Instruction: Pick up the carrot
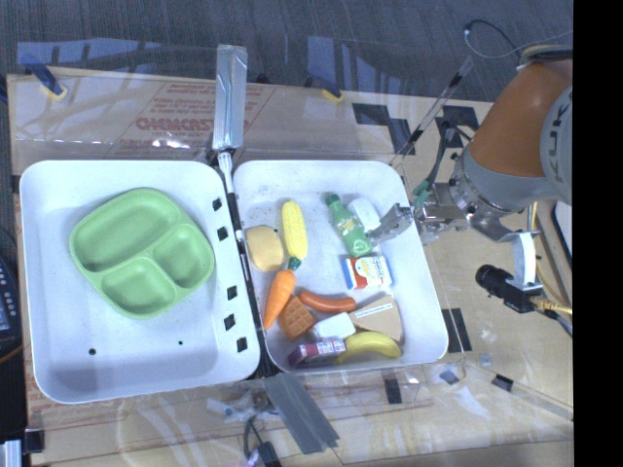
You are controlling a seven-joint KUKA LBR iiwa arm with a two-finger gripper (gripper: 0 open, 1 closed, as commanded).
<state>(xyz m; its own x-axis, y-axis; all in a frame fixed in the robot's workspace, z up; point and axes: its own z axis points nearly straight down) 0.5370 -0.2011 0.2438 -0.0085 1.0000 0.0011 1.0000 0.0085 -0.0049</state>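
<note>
End effector (397,219) hangs at the right bin's (428,305) far edge; grip state cannot be determined. Carrot (277,298) lies well left, wedged between bread roll (264,247) and sausage (327,301); neighbours risk a misgrasp.

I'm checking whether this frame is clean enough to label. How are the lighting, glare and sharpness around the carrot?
In the camera view the lighting is even and soft, with faint shadows inside the right white plastic bin; the small orange carrot reads clearly with no glare; reflections streak the clear sheet behind the bins; the grey metal pincer looks slightly soft and small.
</note>
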